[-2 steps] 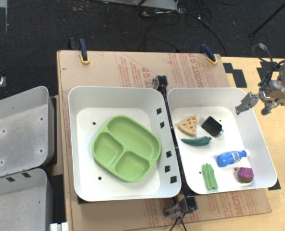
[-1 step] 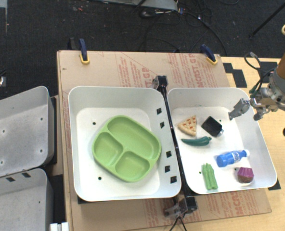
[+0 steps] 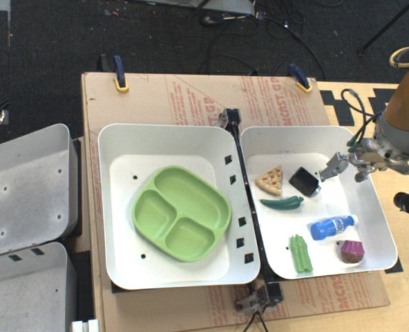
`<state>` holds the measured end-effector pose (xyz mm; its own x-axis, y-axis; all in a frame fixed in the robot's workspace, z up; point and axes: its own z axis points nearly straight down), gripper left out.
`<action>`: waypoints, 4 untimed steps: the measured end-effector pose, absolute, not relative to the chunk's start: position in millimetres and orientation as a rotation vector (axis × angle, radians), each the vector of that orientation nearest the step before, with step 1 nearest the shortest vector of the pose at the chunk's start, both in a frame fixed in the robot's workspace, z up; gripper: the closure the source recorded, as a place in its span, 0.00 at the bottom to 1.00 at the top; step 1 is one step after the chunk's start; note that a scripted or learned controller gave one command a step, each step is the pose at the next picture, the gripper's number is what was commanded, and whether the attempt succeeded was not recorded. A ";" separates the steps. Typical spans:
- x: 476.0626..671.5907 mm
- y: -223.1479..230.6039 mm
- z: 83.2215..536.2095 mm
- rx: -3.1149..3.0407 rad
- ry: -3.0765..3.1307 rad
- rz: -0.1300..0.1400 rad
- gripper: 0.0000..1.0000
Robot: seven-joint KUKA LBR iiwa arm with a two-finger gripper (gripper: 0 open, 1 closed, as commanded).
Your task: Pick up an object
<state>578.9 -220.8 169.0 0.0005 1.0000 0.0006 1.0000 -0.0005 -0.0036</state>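
Observation:
The right bin (image 3: 374,192) holds a pizza slice (image 3: 269,180), a black block (image 3: 305,181), a dark green pepper (image 3: 282,202), a blue bottle (image 3: 331,227), a light green stalk bundle (image 3: 300,253) and a purple piece (image 3: 352,251). My gripper (image 3: 348,169) hangs over the bin's upper right part, just right of the black block. It is open, with its fingers spread and nothing between them. The left fingertip (image 3: 332,166) is close to the block's corner.
The left bin (image 3: 115,185) holds a light green divided plate (image 3: 182,213). A black divider (image 3: 242,199) runs between the bins. The arm with its orange band (image 3: 405,109) comes in from the right. Grey trays (image 3: 25,185) lie off the bench at left.

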 end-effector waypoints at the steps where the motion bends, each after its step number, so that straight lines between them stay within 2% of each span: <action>1: 576.8 -215.1 112.3 -2.225 -2.222 -0.005 0.00; 2: 579.8 -215.3 127.8 -2.228 -2.229 -0.013 1.00; 4: 599.8 -204.9 233.6 -2.222 -2.230 -0.005 1.00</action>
<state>599.8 -204.9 233.6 -0.0037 1.0000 -0.0024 1.0000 0.0037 0.0067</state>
